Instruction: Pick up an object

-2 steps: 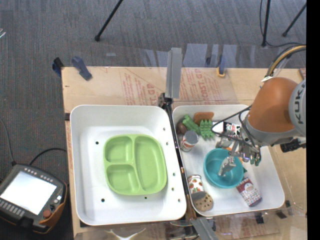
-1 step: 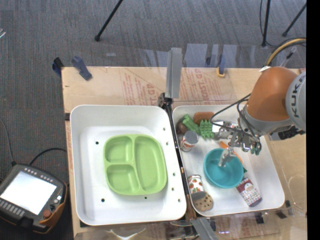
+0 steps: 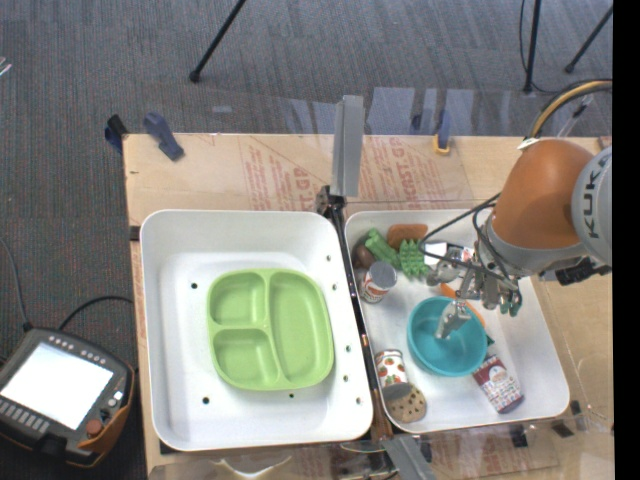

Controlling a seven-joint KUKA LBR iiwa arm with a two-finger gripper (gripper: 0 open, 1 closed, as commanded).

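- Progress: nothing lifted as far as this view shows; the pick looks at approach/descent stage, grasp and lift left to do.
- Grey arm with orange band (image 3: 540, 203) reaches in from the right, over the right shallow white bin (image 3: 545, 363).
- Tool (image 3: 458, 320) hangs over the teal round plastic bowl (image 3: 445, 353), at or just inside its rim; contact unclear.
- Tool state: cannot tell whether it is wide or narrow, the tip is too small and cluttered against the bowl; no item visibly held.
- Likely target is the teal bowl or the small orange piece (image 3: 470, 293) partly hidden under the wrist hardware; a guess from position only.
- Right bin contents: teal bowl near centre; green spiky plastic toy (image 3: 400, 253) toward the far left, with a brown-orange rounded item (image 3: 406, 234) just behind it; small dark brown ball-like thing (image 3: 362, 257) at the left wall.
- Also a small white cup or can with red label (image 3: 378, 282) near the left wall; a second small printed can (image 3: 391, 368) at the near left; a tan spotted cookie-like disc (image 3: 408, 404) just beside it, at the near wall.
- Dark red rectangular packet (image 3: 498, 384) lies flat at the near right, just beside the bowl.
- Left shallow white bin (image 3: 170, 268) holds one thing: a light green plastic divided plate with three compartments (image 3: 270, 328), lying flat in the middle; its compartments look bare.
- Both bins sit side by side on the plywood surface (image 3: 230, 168), touching or nearly so at the middle divider.
- Risk: clutter near the bowl is moderate; the bowl rim is a thin grip point, a slip is plausible.
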